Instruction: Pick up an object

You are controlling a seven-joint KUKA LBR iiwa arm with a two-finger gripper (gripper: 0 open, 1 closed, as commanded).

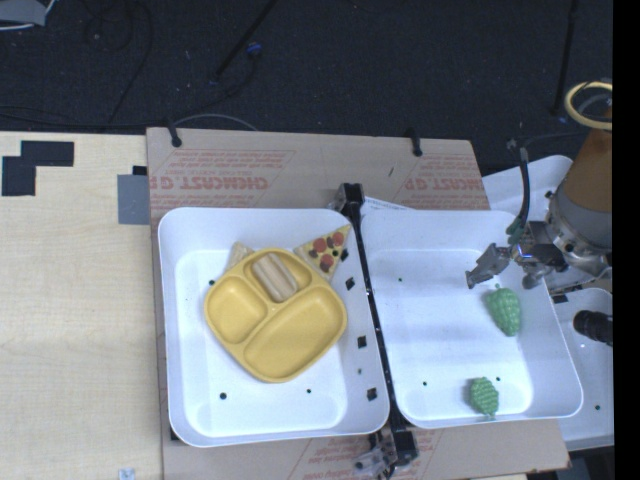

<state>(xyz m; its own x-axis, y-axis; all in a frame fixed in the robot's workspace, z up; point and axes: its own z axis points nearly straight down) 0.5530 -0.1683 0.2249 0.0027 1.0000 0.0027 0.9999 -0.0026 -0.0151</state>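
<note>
In the right bin (pixel 430 408) lie two green bumpy objects: one (pixel 505 311) near the right wall and a smaller one (pixel 484 396) near the front wall. My gripper (pixel 512 271) hovers over the right bin's right side, just behind the larger green object. Its fingers stand open with nothing between them. The left bin (pixel 190 388) holds a yellow divided plate (pixel 280 328) with a tan bread piece (pixel 273 274) in its rear compartment. A toy pizza slice (pixel 328 248) leans at the plate's back right edge.
A black divider (pixel 365 308) runs between the two bins. Cardboard (pixel 300 173) lies under both bins. The arm's grey wrist with its orange band (pixel 590 178) comes in from the right edge. Cables (pixel 523 183) hang near it.
</note>
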